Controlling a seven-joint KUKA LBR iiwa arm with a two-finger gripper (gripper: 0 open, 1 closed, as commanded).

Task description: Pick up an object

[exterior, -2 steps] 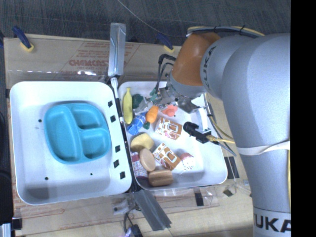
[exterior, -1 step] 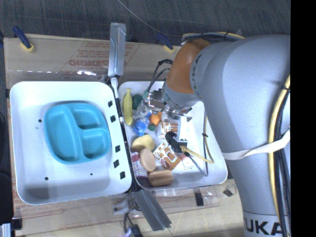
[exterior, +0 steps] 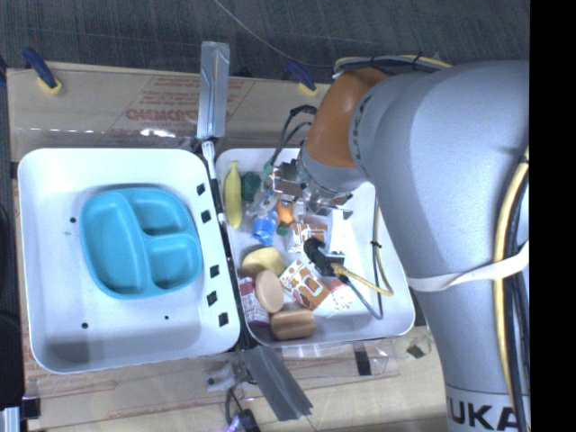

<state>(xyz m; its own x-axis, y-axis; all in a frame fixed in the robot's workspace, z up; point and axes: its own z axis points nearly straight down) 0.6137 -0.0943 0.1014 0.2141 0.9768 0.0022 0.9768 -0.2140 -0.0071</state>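
Arm (exterior: pixel 423 151): reaches from the right down into the right bin (exterior: pixel 391 309).
Pincer (exterior: pixel 290 190): low among the clutter at the bin's upper middle; whether it is spread or pinching cannot be told.
Banana (exterior: pixel 233 194): by the bin's left wall, long axis running up and down the view.
Bread roll (exterior: pixel 292 323): lies crosswise at the near edge.
Left bin (exterior: pixel 45 331): carries a blue divided tray (exterior: pixel 139 238).
Hard to make out: small items under the wrist.
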